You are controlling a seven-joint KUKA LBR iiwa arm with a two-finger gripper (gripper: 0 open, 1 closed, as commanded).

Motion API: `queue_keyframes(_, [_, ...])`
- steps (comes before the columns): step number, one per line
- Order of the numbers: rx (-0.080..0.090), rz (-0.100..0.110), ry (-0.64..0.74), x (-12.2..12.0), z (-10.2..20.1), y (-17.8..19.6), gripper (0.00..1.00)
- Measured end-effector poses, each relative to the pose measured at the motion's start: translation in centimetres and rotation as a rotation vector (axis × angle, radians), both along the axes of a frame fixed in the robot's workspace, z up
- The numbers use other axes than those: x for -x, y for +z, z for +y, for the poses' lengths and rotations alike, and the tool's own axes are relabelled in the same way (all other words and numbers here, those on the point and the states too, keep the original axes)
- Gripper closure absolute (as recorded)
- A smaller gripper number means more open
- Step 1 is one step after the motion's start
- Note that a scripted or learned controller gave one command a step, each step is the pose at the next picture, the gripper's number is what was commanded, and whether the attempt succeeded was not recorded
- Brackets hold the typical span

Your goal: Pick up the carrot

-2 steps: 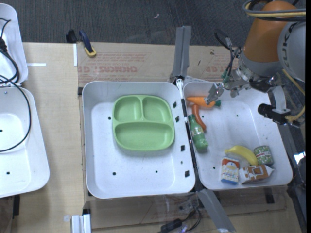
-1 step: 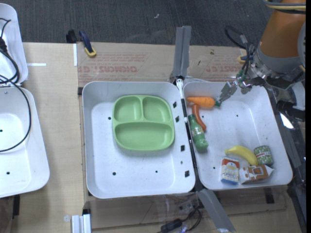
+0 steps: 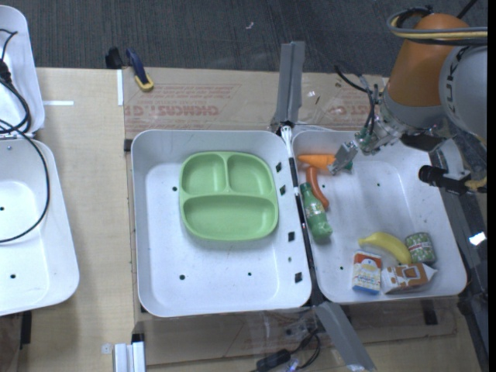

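Two white bins sit side by side on the worktop (image 3: 93, 99). The left bin (image 3: 155, 270) carries a green divided plate (image 3: 229, 196), lying flat near its centre.

The right bin (image 3: 434, 231) holds the rest. A carrot (image 3: 316, 161) lies at the bin's 10 o'clock corner, close to the divider wall. Just below it sits a second orange piece (image 3: 316, 188), and below that a green bottle (image 3: 316, 217) lies along the left wall. Toward 5 o'clock sits a cluster: banana (image 3: 385, 246), green can (image 3: 420, 248), and two small cartons (image 3: 367, 273) and (image 3: 407, 277).

The arm (image 3: 430, 60) reaches in from 2 o'clock. The gripper (image 3: 343, 159) hangs low at the carrot's right end, touching or just beside it. The gripper's state: cannot tell, too small and blurred. Whether the carrot is grasped cannot be told either.
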State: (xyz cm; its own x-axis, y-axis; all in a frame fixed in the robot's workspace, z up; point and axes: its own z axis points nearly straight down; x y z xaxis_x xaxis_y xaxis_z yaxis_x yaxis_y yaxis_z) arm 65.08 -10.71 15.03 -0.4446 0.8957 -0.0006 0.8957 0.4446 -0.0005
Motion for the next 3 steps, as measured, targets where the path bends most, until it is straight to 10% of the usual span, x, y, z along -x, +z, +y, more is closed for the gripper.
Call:
queue_keyframes(1, [0.001,-0.001,0.019,-0.8,0.6,-5.8,0.00])
queue_keyframes(2, [0.002,-0.005,0.016,-0.9,0.5,-4.8,1.00])
queue_keyframes(3, [0.001,-0.002,-0.053,-0.9,5.5,4.2,1.00])
